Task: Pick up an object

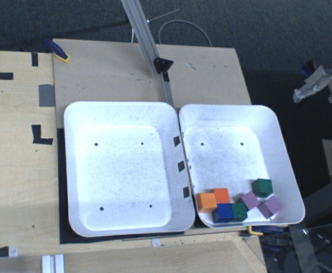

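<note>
Several small blocks are bunched in the near right corner of the right bin [228, 147]. Two orange blocks [213, 199] sit side by side, with a blue block [224, 212] and a green block [239, 211] just in front of them. A darker green block [262, 187] stands a little apart toward the right wall. Two purple blocks [249, 200] [270, 207] lie between it and the front rim. My gripper [312, 86] shows as a pale grey shape at the far right, outside the bins and well away from the blocks.
The left bin [120, 169] lies beside the right one, sharing a middle wall. A slanted metal pole [140, 24] with a black clamp [163, 65] rises behind the bins. A thin cable loop [183, 30] and a blue-yellow clip [57, 49] lie on the bench.
</note>
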